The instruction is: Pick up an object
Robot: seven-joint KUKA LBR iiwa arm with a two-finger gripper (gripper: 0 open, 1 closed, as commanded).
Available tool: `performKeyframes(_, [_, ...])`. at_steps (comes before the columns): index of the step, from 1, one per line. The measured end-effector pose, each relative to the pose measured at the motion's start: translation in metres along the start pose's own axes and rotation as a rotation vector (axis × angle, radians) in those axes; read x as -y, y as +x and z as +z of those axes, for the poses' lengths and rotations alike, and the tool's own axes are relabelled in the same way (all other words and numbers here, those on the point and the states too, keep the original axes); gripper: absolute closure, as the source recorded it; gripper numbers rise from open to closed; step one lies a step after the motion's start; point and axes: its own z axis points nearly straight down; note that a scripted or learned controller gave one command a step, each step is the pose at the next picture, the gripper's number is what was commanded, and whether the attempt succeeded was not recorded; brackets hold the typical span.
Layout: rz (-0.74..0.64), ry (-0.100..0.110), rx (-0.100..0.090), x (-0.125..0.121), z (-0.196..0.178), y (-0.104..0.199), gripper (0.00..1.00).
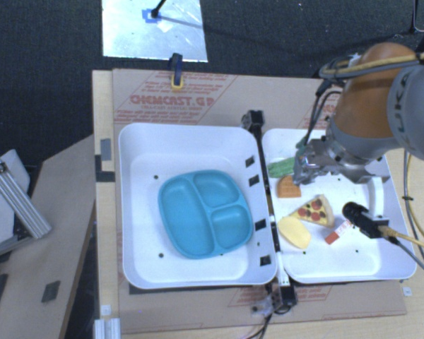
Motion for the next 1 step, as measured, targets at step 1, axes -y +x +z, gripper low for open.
performKeyframes(1, [0.001,0.000,0.000,-0.0167,-0.0008,0.0518,1.00])
